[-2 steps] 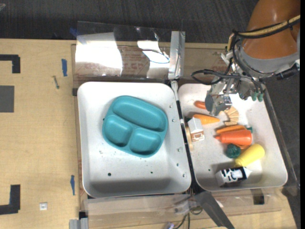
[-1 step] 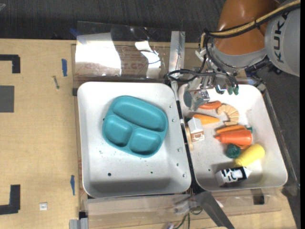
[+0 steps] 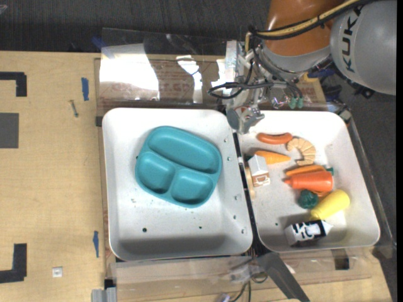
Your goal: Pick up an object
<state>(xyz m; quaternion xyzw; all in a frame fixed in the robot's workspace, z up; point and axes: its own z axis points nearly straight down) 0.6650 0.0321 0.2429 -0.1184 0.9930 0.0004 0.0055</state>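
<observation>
The right bin (image 3: 359,168) holds several toy foods: a red-orange sausage (image 3: 275,138), a tan shrimp-like piece (image 3: 303,146), a small carrot (image 3: 274,158), a white and tan block (image 3: 259,171), a big orange carrot (image 3: 311,180), a green piece (image 3: 307,199), a yellow piece (image 3: 331,204) and a black and white object (image 3: 308,229). My gripper (image 3: 247,116) hangs over the back left corner of this bin, just above and left of the sausage, with nothing seen in it.
The left bin (image 3: 119,219) holds a teal divided plate (image 3: 179,165). The ridge between the two bins (image 3: 242,187) runs right under the gripper. Cables and the orange wrist band (image 3: 296,11) loom over the back of the right bin.
</observation>
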